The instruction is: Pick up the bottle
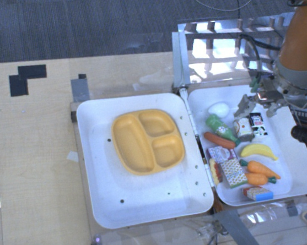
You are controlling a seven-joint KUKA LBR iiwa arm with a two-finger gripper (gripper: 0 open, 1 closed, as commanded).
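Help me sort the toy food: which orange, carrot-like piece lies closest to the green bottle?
The long reddish-orange one, lying right beside the green bottle. The other carrots sit lower in the right bin, below the banana.

Two bins sit side by side on the surface (32, 178). The left bin (106, 208) has a plate (147, 141) with three parts in it. The right bin (301, 176) holds many small things. The bottle (221, 127) lies near the bin's left wall, with an egg (218, 109) just behind it. A banana (258, 151) lies to the right, and a carrot (261, 170) is in front of the banana.
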